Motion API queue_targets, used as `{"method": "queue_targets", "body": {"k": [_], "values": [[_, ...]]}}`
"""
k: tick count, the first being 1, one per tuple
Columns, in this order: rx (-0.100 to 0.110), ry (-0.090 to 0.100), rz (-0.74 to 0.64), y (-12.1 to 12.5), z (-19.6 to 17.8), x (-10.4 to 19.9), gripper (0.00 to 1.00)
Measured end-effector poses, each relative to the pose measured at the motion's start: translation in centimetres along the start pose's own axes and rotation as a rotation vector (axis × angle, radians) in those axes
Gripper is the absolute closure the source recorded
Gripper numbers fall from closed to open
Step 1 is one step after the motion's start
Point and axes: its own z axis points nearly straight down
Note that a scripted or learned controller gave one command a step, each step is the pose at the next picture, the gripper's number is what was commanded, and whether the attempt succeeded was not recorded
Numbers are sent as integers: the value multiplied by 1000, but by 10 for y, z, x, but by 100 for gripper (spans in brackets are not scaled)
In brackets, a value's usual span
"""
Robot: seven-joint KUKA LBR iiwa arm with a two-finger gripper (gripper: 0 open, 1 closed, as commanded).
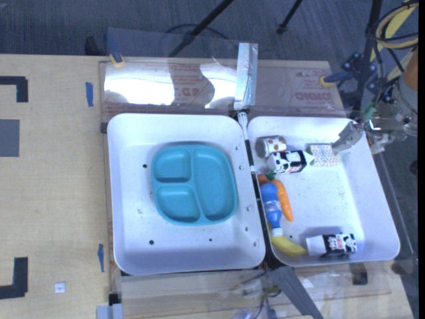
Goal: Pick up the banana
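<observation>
At five o'clock in the camera view, your banana (287, 245) lay in the right bin (372, 205), touching a blue bottle (271, 208) and just beside a cow-patterned carton (339, 243). Up at two o'clock, the gripper (345, 138) hovered well apart; its state I couldn't tell. You risked snagging those crowding neighbours or the bin wall.

Left bin (126, 178), well left of the jaws, holds a divided plate (194, 183). In the right bin (372, 198), carrot (285, 201) beside bottle (271, 208); banana (287, 245) at the front wall, far from the jaws.
</observation>
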Motion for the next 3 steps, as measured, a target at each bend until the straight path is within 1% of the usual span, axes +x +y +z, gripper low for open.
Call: {"method": "queue_targets", "body": {"k": [1, 2, 3], "values": [[-1, 0, -4, -47, 122, 11, 0], [-8, -3, 42, -27, 182, 45, 0], [-5, -1, 316, 51, 183, 26, 0]]}}
